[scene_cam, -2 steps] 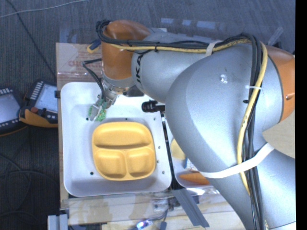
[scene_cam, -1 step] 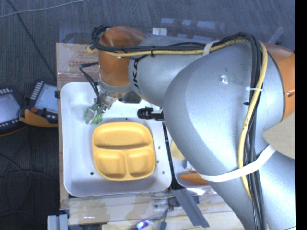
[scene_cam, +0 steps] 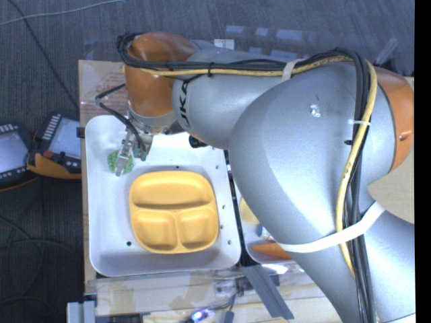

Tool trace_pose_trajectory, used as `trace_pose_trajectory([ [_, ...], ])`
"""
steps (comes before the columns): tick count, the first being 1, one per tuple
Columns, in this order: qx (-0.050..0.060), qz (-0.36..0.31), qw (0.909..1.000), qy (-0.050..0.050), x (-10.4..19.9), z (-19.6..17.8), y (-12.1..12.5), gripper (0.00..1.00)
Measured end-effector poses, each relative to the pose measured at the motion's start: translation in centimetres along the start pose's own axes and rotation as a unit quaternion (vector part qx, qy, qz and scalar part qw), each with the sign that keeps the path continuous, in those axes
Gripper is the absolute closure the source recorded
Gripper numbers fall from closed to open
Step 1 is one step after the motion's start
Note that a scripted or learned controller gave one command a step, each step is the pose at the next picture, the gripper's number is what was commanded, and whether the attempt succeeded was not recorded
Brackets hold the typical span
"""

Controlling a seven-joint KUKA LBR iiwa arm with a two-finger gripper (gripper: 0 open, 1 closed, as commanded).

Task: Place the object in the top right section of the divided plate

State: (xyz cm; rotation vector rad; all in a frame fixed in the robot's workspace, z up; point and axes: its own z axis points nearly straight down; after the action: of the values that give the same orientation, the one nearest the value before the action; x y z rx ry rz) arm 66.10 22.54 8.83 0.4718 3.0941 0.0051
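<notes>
The tool [scene_cam: 126, 155] sits low over the left bin [scene_cam: 101, 200], apparently pinching a small green object [scene_cam: 116, 160] just beside the yellow divided plate [scene_cam: 175, 209], presumably for transfer.

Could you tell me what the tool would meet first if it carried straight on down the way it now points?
Probably the small green object at the tool tip, then the left bin's floor; depth is unclear.
</notes>
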Motion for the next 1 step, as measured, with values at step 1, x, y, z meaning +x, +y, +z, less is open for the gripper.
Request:
trace_pose_trajectory([
  [1, 0.0, -0.307, 0.9516, 0.006, 0.34, -10.3, 0.8, 1.0],
])
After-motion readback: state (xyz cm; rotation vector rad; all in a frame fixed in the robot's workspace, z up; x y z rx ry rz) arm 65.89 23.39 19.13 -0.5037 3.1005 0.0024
